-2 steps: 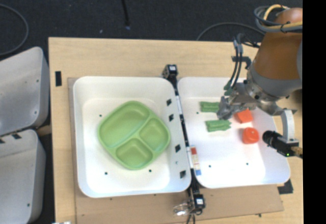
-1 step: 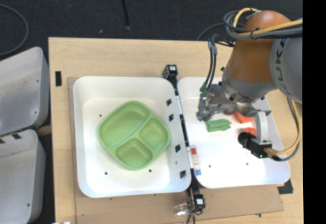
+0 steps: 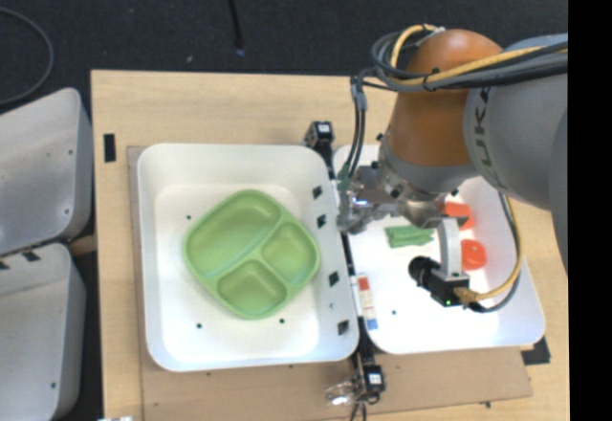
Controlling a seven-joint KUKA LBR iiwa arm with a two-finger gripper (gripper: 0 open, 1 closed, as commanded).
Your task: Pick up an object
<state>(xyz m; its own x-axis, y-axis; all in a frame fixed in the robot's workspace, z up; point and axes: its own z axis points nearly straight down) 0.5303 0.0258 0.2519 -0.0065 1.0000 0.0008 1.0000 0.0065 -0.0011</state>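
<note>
My gripper [image 3: 357, 206] hangs under the orange wrist band at the left edge of the right bin [image 3: 421, 328], close to the wall between the two bins. A small green block [image 3: 409, 236] lies in the right bin just to the right of the gripper, apart from it. Two orange pieces [image 3: 458, 212] [image 3: 472, 254] lie further right, partly covered by the arm and its cables. In the left bin [image 3: 163, 333] rests a green divided plate [image 3: 251, 253].
The bulky arm [image 3: 449, 103] covers the back of the right bin. A black fitting [image 3: 427, 273] on a yellow cable hangs over that bin's middle. A small red and blue strip [image 3: 364, 300] lies by the dividing wall.
</note>
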